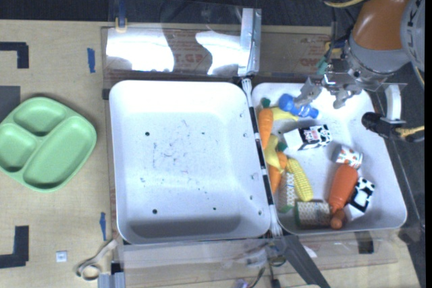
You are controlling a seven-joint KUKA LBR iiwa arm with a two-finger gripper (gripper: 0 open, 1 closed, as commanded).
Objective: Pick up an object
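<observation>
Bench (pixel 54 44) with green divided plate (pixel 46 143)

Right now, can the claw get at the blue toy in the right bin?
Probably yes: the claw sits just right of the blue toy, which lies on top at the right bin's far end, nothing covering it.

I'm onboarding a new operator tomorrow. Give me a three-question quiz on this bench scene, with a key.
1. True or false: the toys lie in the right bin.
2. What sits on the bench left of both bins? A) a green divided plate B) a red bowl C) a metal tray
3. Fill in: the gripper hangs over the ____ end of the right bin.

Key:
1. True; the left bin holds no toys.
2. A, the green divided plate.
3. Far; it is near the blue toy, with its jaws spread and nothing between them.
</observation>
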